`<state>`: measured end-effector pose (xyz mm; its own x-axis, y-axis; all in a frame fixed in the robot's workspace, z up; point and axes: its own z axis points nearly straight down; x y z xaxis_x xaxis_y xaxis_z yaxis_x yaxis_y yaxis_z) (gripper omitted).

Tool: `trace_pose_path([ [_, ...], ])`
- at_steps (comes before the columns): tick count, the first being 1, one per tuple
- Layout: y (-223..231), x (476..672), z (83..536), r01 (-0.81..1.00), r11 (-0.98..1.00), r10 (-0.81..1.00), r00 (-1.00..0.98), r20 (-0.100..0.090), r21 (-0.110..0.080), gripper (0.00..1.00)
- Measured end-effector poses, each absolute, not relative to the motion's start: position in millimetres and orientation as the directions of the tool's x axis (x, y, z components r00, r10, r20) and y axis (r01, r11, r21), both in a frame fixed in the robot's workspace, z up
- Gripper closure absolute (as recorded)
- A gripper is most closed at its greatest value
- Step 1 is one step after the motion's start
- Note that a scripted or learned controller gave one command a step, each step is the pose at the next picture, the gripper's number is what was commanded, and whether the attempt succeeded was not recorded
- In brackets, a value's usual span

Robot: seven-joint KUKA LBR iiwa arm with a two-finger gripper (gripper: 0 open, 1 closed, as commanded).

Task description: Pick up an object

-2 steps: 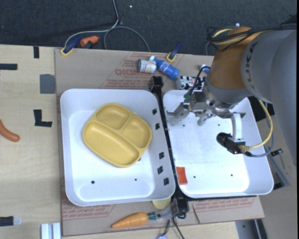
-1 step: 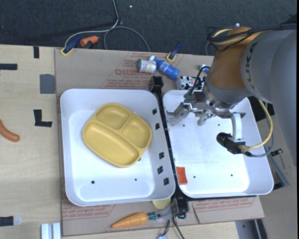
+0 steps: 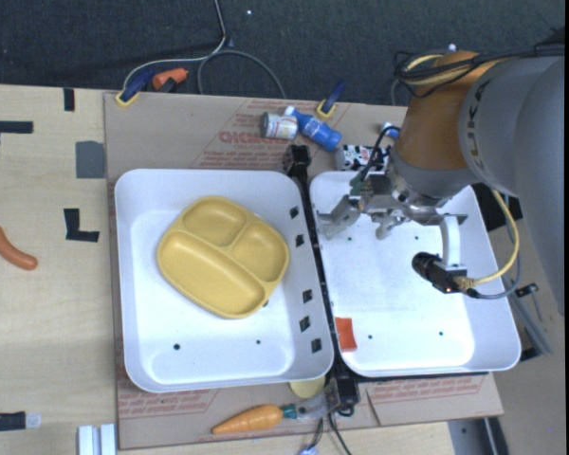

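Observation:
A small orange-red block point(image 3: 344, 333) lies in the right bin point(image 3: 474, 349), close to its left wall and near the front. A yellow divided plate point(image 3: 224, 254) rests in the left bin point(image 3: 137, 339). My gripper point(image 3: 358, 224) hangs over the back left part of the right bin, pointing down. Its two silver fingers point(image 3: 334, 219) are spread apart with nothing between them, so it is open. The block sits well in front of the gripper, apart from it.
The grey arm with its orange band point(image 3: 436, 131) covers the right bin's back right. A black cable with a connector point(image 3: 441, 273) loops over that bin. Outside the bins lie a carrot point(image 3: 249, 420), a sausage point(image 3: 11, 247) and a blue-white bottle point(image 3: 303, 126).

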<state>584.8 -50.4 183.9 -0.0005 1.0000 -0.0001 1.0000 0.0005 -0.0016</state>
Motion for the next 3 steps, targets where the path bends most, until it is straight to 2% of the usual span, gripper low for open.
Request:
trace_pose_path([
  [1, -132.9, 591.7, 127.3, 1.000, -0.006, 1.000, 0.005, -0.003, -0.004, 0.00],
  [2, -93.7, 602.9, 83.0, 1.000, 0.002, 1.000, -0.002, -0.004, -0.001, 0.00],
  [3, -118.6, 670.3, 85.5, 1.000, 0.003, 1.000, -0.003, -0.002, 0.006, 0.00],
])
